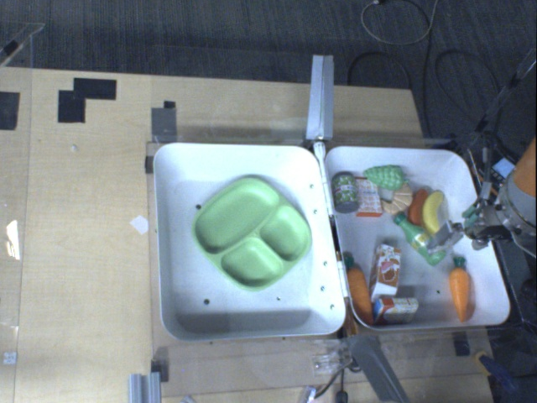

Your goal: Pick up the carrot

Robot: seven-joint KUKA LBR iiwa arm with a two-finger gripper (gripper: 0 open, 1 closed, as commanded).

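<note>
Carrot (459, 290) lies just below the gripper (449, 237), apart.

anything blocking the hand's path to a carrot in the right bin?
Nothing visible. The hand sits over the green bottle; the nearest orange toy carrot lies just below it on open bin floor. A second orange carrot lies along the left wall.

No text, brand, number or sign can be read. The small carton (386, 269) in the lower middle of the right bin (419, 159) carries red and white printing, and the can (344, 190) and packet (368, 198) at that bin's upper left bear labels, possibly with lettering, but all are too small and blurred to make out.
</note>
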